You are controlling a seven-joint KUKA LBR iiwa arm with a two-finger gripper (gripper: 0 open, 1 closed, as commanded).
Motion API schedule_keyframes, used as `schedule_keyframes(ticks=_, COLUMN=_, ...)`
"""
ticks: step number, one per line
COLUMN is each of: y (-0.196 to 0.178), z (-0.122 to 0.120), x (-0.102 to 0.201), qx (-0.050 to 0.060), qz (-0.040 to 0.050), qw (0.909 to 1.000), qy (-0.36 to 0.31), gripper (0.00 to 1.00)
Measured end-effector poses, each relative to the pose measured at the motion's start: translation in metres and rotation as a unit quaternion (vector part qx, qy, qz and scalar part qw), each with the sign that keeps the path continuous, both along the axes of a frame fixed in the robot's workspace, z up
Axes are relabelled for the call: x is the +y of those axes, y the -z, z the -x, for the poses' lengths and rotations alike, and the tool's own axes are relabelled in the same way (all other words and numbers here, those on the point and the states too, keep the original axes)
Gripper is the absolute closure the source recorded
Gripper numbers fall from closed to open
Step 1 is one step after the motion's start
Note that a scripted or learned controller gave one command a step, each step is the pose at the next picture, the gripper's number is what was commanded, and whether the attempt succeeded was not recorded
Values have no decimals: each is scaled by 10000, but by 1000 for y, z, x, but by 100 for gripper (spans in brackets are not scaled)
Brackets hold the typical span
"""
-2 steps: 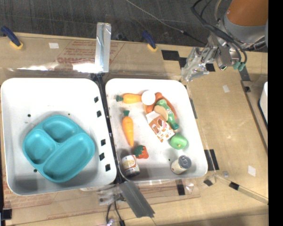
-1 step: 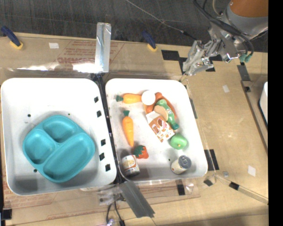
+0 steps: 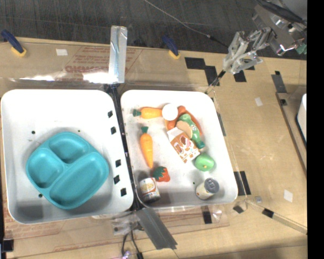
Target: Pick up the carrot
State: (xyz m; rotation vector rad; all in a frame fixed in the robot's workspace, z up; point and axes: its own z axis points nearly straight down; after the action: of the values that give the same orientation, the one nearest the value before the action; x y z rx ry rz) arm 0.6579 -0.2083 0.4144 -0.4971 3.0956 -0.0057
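Note:
An orange carrot [image 3: 146,149] with a green top lies lengthwise in the left part of the right bin [image 3: 220,144], stalk end pointing to the far side. A second, shorter carrot [image 3: 149,112] lies crosswise near the bin's far wall. My gripper [image 3: 242,58] hangs above the bench beyond the bin's far right corner, well away from both carrots. Its fingers look spread, with nothing between them.
The right bin also holds a white round piece [image 3: 169,111], a small carton [image 3: 183,146], a green bottle [image 3: 196,136], a green apple [image 3: 204,162], a strawberry [image 3: 161,173] and two small cans [image 3: 148,190] [image 3: 207,188]. A teal divided plate [image 3: 67,169] lies in the left bin [image 3: 16,123].

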Motion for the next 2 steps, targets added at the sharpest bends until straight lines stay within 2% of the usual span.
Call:
schedule_keyframes(ticks=1, y=4, z=0, x=0, qx=25, qz=-7, qw=9980, qy=-633, gripper=100)
schedule_keyframes(ticks=2, y=-9, z=0, x=0, qx=13, qz=0, qw=9932, qy=-1168, gripper=100)
